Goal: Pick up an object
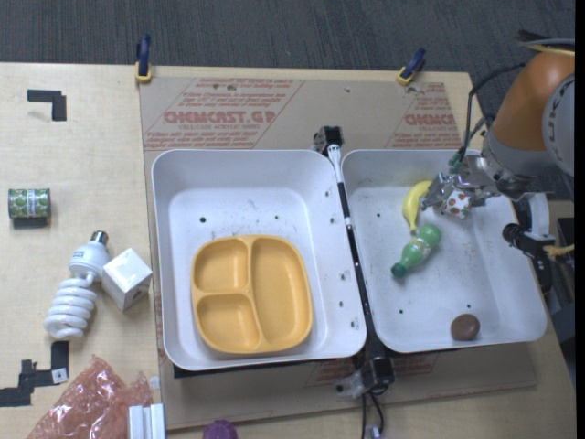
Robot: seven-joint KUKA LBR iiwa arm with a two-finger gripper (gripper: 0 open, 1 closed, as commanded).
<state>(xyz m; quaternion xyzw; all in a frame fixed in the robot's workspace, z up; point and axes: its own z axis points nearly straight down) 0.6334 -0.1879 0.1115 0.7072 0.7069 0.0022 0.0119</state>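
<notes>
Nearest the front rim of the right bin (512,332) lies a small brown round object (465,326), alone. Mid-bin rests a green bottle-shaped toy (416,250), tilted, neck toward the front-left. Just beyond it a yellow banana (415,202), likely light hollow plastic, smooth and curved; best gripped across its middle, where it is narrowest. Farthest, the gripper (452,197) sits just beside the banana's right side, over a small white-and-red item (457,203); its opening I cannot tell, nor any hold.

Spiral light bulb (71,293), white cube (126,278), green can (28,205), blue clamps (143,58)
</notes>
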